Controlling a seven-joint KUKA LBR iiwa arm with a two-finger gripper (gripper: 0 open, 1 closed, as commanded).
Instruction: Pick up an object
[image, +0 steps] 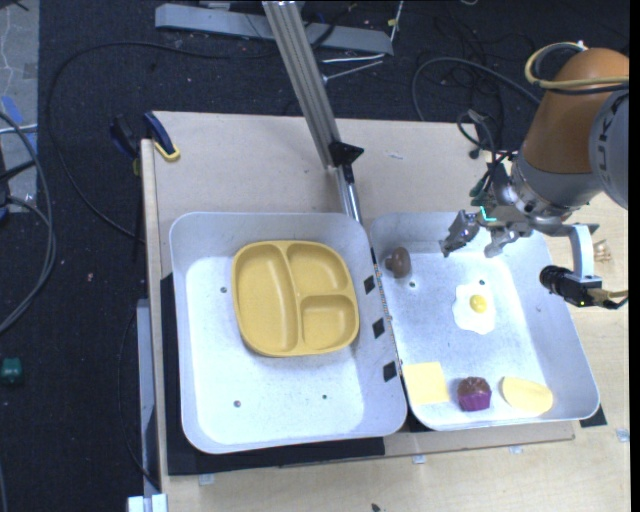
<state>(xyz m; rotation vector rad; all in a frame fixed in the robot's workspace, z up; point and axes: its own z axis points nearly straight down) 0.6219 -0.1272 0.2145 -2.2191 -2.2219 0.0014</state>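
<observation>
A pale wooden worktop (260, 165) on dark, cable-strewn floor carries two white bins. The left bin (200, 400) holds a yellow divided plate (296, 298). The gripper (478, 238), fingers apart and holding nothing, hovers over the right bin (560, 350) above the fried egg (474, 308).

Pale wooden bench (260, 165), dark speckled floor (80, 300), black cables (70, 180) trailing, metal strut (305, 80) slanting overhead

Even overhead light leaves the white bins (200, 400) bright with soft shadows, the surrounding floor (70, 100) dim, and detail slightly grainy throughout.
</observation>
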